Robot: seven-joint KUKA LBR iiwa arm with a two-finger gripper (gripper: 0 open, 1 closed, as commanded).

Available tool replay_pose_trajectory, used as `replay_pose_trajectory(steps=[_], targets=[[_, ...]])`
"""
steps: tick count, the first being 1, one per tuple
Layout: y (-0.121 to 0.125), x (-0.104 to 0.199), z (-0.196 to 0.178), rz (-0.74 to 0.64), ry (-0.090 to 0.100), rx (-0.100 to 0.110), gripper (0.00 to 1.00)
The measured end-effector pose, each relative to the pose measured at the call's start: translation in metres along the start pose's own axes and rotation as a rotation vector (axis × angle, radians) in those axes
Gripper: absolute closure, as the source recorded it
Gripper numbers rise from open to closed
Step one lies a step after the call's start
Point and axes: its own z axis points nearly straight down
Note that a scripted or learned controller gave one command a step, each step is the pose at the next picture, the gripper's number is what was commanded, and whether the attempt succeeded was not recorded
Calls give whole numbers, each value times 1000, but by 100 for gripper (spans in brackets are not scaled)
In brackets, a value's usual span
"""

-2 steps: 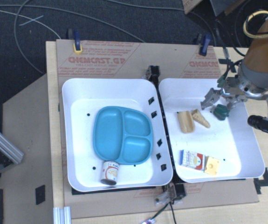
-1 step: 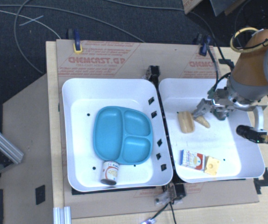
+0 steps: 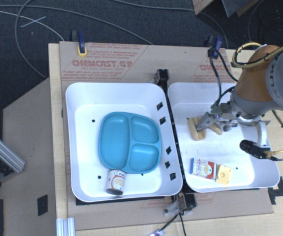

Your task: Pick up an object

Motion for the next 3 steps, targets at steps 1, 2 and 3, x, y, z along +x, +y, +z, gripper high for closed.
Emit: replay_pose_trajectory(steps=[1,2,3], targets=[[2,0,-16,0,-2,-9,100],[3,-6,-79,-1,-4,-11,100],[4,-6,-133,-1,-4,-10,100]])
